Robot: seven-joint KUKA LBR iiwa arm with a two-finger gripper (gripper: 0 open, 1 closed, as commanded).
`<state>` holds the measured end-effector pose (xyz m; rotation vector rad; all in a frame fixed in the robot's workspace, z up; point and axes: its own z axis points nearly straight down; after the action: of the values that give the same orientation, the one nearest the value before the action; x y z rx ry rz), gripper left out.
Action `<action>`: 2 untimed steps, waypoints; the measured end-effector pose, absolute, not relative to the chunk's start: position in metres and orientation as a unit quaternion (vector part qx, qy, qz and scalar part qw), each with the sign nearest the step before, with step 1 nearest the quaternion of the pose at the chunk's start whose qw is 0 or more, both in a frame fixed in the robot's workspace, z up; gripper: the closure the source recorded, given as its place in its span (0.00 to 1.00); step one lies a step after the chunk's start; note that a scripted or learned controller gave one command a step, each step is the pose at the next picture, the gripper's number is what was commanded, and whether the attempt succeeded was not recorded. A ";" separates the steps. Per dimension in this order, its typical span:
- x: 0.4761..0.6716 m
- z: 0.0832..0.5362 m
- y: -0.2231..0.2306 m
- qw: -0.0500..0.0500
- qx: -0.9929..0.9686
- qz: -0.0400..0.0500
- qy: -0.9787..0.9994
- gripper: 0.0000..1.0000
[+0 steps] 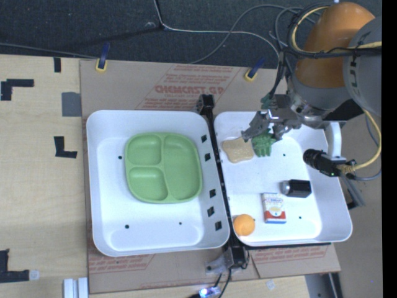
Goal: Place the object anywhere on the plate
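Grey arm: it reaches in from the right, with the orange band above the wrist, and it is bent low over the right bin (322, 228) so that the tool can come down on the things there.
Tool (260, 131): it hangs over the upper left part of the right bin, just above two things; I cannot tell if it is apart, together or clamped on something, because the wrist covers it.
Green object (264, 145): one small piece, directly under the tool and maybe touching it; I judge it is the target, because the tool is aimed at it.
Tan object (238, 150): one flat piece, like bread, just beside the green one on its left side, near the wall between the bins.
Other things in the right bin: one black block (296, 188), one small red and white box (273, 207), one orange ball (244, 225), all lying apart from the tool and near the front.
Plate (164, 167): one, green, with three compartments, lying in the middle of the left bin (105, 166); it carries nothing yet.
Bins: two, white, side by side on the bench.
Progress: I think the task is at the picking step, and the carrying to the plate is not yet done.
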<state>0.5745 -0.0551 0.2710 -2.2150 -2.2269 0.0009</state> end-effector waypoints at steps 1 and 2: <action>0.593 0.258 -0.007 0.001 -0.705 0.001 -0.709 1.00; 0.603 0.250 0.034 0.000 -0.706 0.001 -0.708 1.00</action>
<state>0.6028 0.0336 0.2497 -2.2179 -2.2247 0.0029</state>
